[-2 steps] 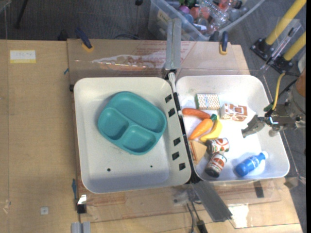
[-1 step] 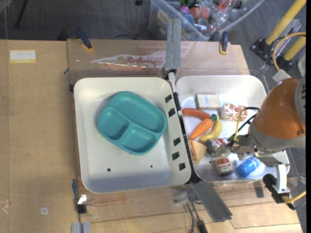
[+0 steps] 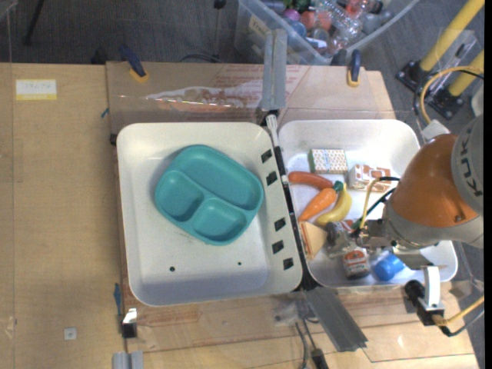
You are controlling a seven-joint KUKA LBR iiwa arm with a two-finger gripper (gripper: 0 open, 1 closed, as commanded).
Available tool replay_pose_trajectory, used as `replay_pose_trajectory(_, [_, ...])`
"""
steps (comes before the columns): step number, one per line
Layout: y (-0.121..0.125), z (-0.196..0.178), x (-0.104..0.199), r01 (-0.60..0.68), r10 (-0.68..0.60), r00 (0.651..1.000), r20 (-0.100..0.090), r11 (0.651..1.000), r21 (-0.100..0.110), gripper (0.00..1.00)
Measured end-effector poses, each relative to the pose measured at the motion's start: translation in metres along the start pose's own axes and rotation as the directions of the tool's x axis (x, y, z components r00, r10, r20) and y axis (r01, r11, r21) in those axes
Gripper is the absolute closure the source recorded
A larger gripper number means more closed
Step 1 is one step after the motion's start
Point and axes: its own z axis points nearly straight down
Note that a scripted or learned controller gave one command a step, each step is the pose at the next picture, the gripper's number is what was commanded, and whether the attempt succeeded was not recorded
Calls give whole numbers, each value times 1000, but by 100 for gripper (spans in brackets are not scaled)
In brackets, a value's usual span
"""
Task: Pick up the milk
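Observation:
A small white carton with orange-brown print (image 3: 367, 175), which looks like the milk, lies near the back of the right bin (image 3: 350, 131). A second white box with a speckled green face (image 3: 328, 160) sits just left of it. My gripper (image 3: 350, 243) is low in the front half of this bin, below the orange wrist band (image 3: 434, 187). It hangs well in front of the carton, between a banana (image 3: 339, 207) and a small red and white box (image 3: 355, 264). I see nothing held in it.
The right bin also holds a carrot (image 3: 319, 202), a long red piece (image 3: 310, 180), a tan slice (image 3: 311, 238) and a blue object (image 3: 387, 268). A teal divided plate (image 3: 207, 194) lies in the left bin (image 3: 146, 283). A clear tub of clutter (image 3: 327, 10) stands behind the bench.

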Motion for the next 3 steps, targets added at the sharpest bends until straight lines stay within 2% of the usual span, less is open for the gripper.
replay_pose_trajectory(1, [1,-11,-3,-8,8,1000,2,1000,-6,100])
replay_pose_trajectory(2, [-3,-131,49,-76,76,997,1,997,7,100])
replay_pose_trajectory(3, [58,-130,99,-178,178,984,2,984,6,100])
